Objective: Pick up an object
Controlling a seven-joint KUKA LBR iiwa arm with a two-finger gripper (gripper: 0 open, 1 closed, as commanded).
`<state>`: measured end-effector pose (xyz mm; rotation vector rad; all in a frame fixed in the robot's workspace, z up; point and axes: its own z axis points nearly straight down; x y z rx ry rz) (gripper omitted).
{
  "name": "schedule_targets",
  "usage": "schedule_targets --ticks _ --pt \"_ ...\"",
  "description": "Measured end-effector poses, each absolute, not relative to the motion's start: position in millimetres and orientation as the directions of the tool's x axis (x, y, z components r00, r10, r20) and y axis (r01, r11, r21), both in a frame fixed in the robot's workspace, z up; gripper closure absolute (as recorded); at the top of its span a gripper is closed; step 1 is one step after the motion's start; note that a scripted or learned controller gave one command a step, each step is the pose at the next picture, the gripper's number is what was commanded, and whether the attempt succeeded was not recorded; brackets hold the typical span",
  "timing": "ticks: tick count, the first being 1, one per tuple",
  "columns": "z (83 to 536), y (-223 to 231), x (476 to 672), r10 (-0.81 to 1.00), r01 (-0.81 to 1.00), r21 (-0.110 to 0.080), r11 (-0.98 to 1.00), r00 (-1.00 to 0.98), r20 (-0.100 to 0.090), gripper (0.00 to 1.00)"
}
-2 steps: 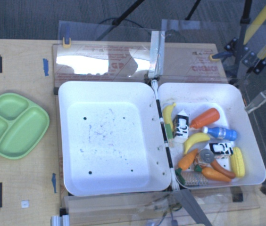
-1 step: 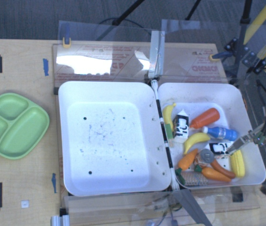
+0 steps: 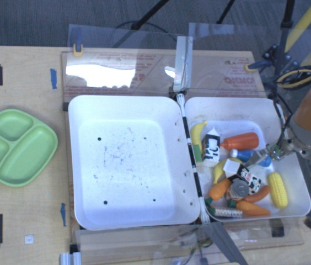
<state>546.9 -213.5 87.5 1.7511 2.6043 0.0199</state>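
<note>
The right bin [image 3: 293, 211] holds a heap of toy food. In it lie a yellow banana [image 3: 198, 133], a black-and-white carton [image 3: 212, 146], an orange bottle [image 3: 241, 141], a corn cob [image 3: 277, 188], carrots [image 3: 253, 207] and a small can [image 3: 238, 190]. My gripper [image 3: 274, 150] reaches in from the right, low over the bin's right side. It is just right of a blue-and-white item [image 3: 256, 158] and below the orange bottle's end. I see nothing held in it.
The left bin [image 3: 84, 112] sits beside the right one, and a raised divider [image 3: 191, 159] separates them. A green divided plate [image 3: 15, 146] rests on the bench at the far left. Clear panels [image 3: 122, 70] stand behind the bins. Cables and stands crowd the upper right.
</note>
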Motion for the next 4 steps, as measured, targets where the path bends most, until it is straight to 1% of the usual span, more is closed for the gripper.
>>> schedule_targets --ticks 1,2,3,4 --pt "87 -208 597.6 0.957 0.957 0.007 0.289 -0.289 0.004 0.00" --pt "96 -213 596.2 0.958 0.958 0.004 0.286 -0.286 -0.003 1.00" --pt "200 -123 564.1 0.962 0.962 0.002 0.274 -0.274 -0.001 1.00" --pt "200 -95 619.7 0.995 0.995 0.003 0.104 -0.104 -0.002 1.00"
